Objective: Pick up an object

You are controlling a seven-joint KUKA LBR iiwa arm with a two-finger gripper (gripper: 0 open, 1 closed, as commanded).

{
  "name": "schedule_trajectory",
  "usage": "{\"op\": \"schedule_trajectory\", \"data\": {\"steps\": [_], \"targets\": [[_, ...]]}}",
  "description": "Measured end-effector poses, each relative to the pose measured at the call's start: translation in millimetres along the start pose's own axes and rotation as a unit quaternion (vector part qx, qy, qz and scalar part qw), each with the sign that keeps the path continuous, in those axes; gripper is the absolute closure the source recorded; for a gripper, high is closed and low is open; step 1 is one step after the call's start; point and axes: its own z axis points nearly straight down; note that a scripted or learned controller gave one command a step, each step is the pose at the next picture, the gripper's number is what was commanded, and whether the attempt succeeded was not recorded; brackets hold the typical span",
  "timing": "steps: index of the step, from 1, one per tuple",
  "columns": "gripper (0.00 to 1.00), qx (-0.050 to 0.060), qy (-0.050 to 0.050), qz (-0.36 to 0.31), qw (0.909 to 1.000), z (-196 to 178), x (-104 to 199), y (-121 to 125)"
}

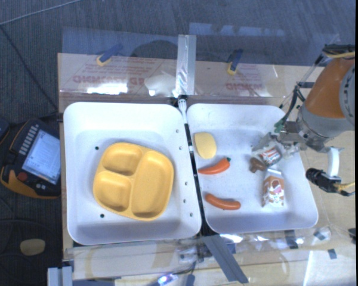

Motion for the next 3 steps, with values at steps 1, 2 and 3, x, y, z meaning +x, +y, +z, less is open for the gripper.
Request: {"op": "schedule_trajectory", "data": {"steps": [1, 2, 3], "targets": [[0.0, -0.005, 0.002, -0.081, 0.9967, 46, 6, 25], [1.0, -0.007, 0.001, -0.08, 0.9967, 35, 5, 26], [1.0, -0.002, 0.0, -0.105, 0.9945, -55, 63, 28]]}}
